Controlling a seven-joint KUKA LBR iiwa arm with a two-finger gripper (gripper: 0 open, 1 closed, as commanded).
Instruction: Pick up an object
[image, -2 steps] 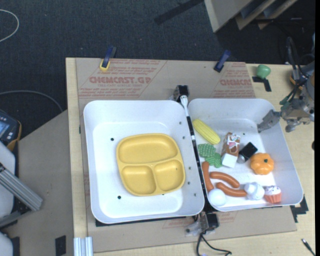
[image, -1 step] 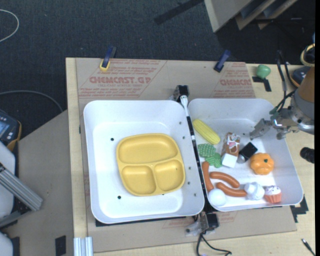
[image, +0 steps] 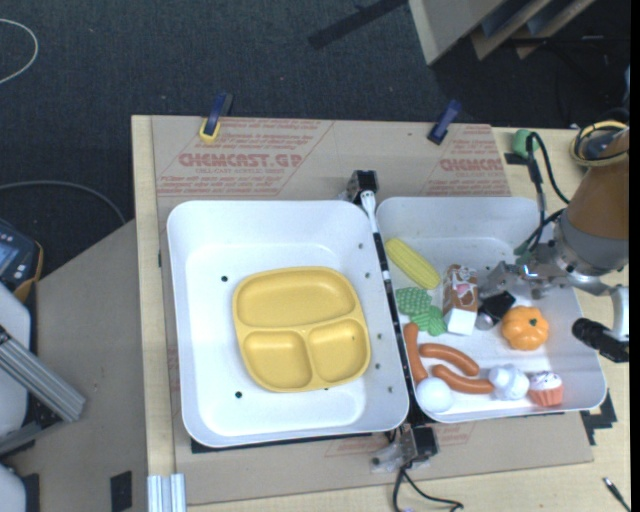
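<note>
Low, hand (image: 497, 298) beside pumpkin (image: 525, 328)

I see the hand (image: 503, 276) low in the right bin (image: 470, 215), by the pumpkin (image: 525, 327) and corn (image: 412, 262). A yellow divided plate (image: 299, 327) sits in the left bin (image: 200, 300).

lab | clamped cardboard bench (image: 300, 150) | cables (image: 535, 165) | aluminium rail (image: 40, 375)
</note>
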